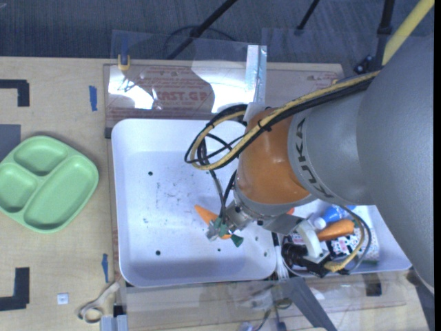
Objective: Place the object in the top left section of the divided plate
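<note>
While low over the left bin at frame centre, tool beside orange carrot-like object; grip state indeterminate, wrist blocking. Green divided plate far left on bench. Risk: grasp slipping off narrow object, dropped mid-transfer.

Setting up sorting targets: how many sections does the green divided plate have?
3. On the green divided plate, two small sections sit at the upper left and lower left, one large section on the right.

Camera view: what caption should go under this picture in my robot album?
Grey-and-orange robot arm lowers its gripper over a small orange carrot toy in the white bin, green divided plate waiting nearby.
</note>
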{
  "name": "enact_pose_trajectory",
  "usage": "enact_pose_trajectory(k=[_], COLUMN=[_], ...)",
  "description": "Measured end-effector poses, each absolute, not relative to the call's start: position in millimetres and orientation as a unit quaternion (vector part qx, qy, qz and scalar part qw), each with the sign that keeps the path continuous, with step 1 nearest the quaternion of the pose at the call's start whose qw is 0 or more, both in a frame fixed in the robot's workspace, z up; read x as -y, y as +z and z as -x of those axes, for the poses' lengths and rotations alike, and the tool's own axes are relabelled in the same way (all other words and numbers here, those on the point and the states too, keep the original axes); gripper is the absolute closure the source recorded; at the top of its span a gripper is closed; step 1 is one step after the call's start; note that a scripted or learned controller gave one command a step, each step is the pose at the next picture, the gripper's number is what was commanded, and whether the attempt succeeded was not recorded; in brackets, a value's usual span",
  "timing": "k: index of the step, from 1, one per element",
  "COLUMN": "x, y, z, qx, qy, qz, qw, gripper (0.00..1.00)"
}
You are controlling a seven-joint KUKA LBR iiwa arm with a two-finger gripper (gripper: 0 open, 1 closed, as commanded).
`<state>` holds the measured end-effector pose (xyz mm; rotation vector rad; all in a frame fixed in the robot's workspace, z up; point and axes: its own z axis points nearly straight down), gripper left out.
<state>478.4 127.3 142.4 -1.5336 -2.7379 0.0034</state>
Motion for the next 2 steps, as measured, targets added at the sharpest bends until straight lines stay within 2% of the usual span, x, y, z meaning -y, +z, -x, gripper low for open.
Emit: enact_pose_trajectory(k=[1,2], x=[-116.5,-184.4], y=[321.3,433.2], z=[-492.6,-520.7], qx=[0.875,0.858], qy=[0.0007,0.001], qz=[0.484,0.514], qw=[0.0,0.0], gripper=[1.0,1.0])
